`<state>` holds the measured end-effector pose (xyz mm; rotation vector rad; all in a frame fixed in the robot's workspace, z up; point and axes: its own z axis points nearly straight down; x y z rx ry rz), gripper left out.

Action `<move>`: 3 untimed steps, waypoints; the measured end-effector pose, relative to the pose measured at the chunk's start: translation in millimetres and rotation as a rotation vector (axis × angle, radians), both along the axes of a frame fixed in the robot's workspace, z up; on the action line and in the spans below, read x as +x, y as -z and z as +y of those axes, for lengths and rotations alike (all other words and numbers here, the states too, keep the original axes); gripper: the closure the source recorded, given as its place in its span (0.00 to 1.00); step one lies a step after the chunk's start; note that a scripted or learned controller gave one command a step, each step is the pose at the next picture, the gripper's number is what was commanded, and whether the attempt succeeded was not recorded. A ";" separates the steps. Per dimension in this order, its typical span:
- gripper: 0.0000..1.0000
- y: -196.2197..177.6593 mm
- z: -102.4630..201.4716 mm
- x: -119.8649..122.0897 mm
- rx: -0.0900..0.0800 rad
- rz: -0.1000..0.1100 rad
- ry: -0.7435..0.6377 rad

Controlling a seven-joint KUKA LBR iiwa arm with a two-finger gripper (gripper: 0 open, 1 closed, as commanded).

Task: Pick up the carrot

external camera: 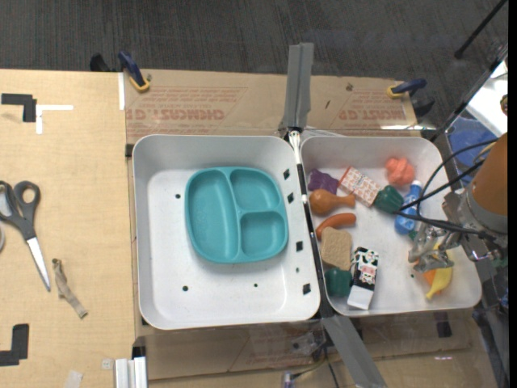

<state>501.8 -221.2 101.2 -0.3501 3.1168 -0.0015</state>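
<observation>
Camera view: gripper low in the right bin, grip unreadable, well apart from the carrot.

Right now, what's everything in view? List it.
bins: 2, white, side by side on bench
tray: 1, teal, three compartments, left bin
carrot: 1, orange, right bin, left side
toast: 1, tan, below carrot
carton: 1, cow-print, right bin front
banana: 1, yellow, right bin, front right
other toy food: several, mixed colours, right bin
scissors: 1, grey, bench far left
clamps: 2, blue-yellow, back edge
gripper: 1, metal, over right bin, right side
</observation>
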 end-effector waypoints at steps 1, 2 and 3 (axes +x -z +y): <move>1.00 -4.6 5.7 10.4 -0.001 -0.001 -0.403; 1.00 -3.2 0.7 -15.3 -0.001 0.002 -0.597; 1.00 -76.9 65.0 -1.3 0.000 0.000 -0.385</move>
